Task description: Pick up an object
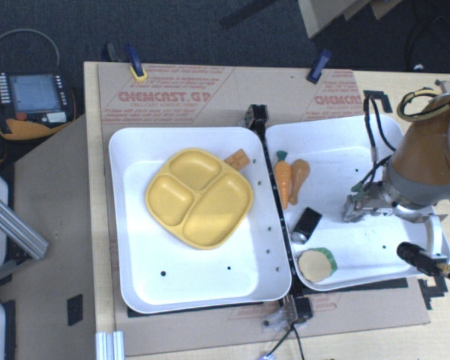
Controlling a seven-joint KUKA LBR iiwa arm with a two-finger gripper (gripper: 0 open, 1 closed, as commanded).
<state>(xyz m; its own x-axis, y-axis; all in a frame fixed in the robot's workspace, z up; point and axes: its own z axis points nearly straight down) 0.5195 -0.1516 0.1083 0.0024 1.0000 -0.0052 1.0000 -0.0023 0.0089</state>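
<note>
On my feed, the left shallow white bin (135, 261) holds a yellow plastic plate (199, 198) with three compartments, lying flat toward the bin's upper middle. A small tan block (238, 159) sits at the plate's upper right edge, partly tucked against it; I can't tell whether it rests on the rim or just beside it.

Past the black divider between the bins, the right shallow white bin (337, 145) has the pickable things gathered along its left side. Two orange carrot-shaped toys (290, 178) lie side by side and touching near the top left, one with a green tip. Below them a small black rectangular block (307, 224) lies tilted near the left wall. At the lower left corner a pale round disc with a green edge (317, 265) lies flat.

Farther right, the grey arm (427, 160) enters with its metal gripper (360, 205) low over the bin's bare floor, well apart from those objects. Whether it is holding anything I cannot tell from here.
</note>
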